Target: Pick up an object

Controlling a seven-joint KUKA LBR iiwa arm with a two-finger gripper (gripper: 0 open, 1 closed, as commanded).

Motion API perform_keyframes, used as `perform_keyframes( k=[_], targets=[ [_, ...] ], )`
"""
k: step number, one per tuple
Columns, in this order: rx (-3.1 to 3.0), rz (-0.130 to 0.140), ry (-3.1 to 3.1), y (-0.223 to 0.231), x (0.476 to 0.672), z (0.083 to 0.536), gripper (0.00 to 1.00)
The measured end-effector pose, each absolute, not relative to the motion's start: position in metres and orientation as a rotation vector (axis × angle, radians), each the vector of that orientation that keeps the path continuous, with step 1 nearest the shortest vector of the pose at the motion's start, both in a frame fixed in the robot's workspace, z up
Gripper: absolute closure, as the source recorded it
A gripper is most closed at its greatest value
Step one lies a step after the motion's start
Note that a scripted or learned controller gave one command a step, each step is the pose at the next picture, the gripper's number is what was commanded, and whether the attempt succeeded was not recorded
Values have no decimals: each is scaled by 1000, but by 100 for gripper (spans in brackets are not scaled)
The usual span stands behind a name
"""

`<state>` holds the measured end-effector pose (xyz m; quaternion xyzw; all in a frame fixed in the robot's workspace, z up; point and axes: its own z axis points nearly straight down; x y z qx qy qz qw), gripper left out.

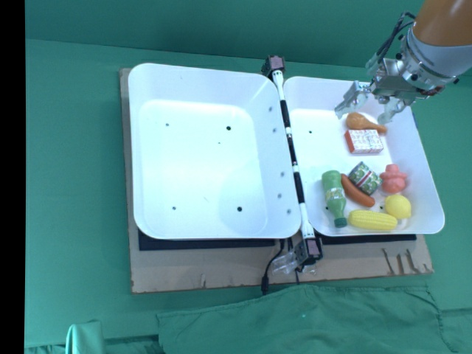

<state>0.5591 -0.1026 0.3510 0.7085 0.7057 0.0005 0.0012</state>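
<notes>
White right bin (317,135) holds seven toys; spread fingers (345,103) hover over one orange drumstick (363,122).

I see every item in the right bin (317,135): drumstick (364,122) and box (364,141) near its far right corner, bottle (334,197), carrot (357,191), corn (372,220) and lemon (398,206) along its near edge.

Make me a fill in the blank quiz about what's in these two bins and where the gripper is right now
1. All the toy food lies in the ____ bin as the camera sees it.
2. The gripper hovers with open fingers just above the orange ____, which lies beside the red box.
3. The corn cob lies right beside the yellow ____.
4. The green bottle lies nearest the ____ between the bins.

Missing words: right; drumstick; lemon; divider
</notes>
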Motion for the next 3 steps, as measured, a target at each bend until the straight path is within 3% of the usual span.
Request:
perform_keyframes(
  k=[3],
  targets=[
    [2229,-5,2217,-110,561,207,0]
  ],
)
